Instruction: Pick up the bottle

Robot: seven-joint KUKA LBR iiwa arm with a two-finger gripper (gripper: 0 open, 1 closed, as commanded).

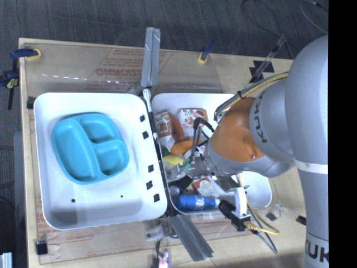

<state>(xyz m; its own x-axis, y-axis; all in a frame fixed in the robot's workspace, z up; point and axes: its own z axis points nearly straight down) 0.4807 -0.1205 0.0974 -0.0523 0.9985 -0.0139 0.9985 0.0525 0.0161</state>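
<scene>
Two bins: white and shallow, side by side on the tabletop [234, 66]; the left bin [50, 205] holds a blue tray [89, 147], the right bin [262, 197] holds the clutter.
Tray: a sectioned blue dish lying flat in the left bin, well apart from the work.
Clutter: snack packets [192, 118] near the right bin's far wall, an orange item [179, 147] and a yellow one [173, 160] below them, a small white-and-red packet [207, 187] nearer the front; all crowd against the wall shared with the left bin, likely because they were tipped in loose.
Bottle: the bottle [194, 202] lies on its side along the right bin's front wall, blue body with a dark cap end toward the shared wall, the white-and-red packet just beside it.
Arm: the arm [262, 133] reaches in from the right, its orange band bent low over the right bin, probably so the wrist can point down into the pile.
Claw: the claw [195, 161] sits low among the clutter near the yellow item; whether it is spread or pressed together cannot be told, since wrist and cables cover it.
Bottle against claw: near, toward the front of the bin, not under the claw; nothing shows it gripped.
Judgement: the pick looks not yet done; the claw would need to shift toward the front wall.
</scene>
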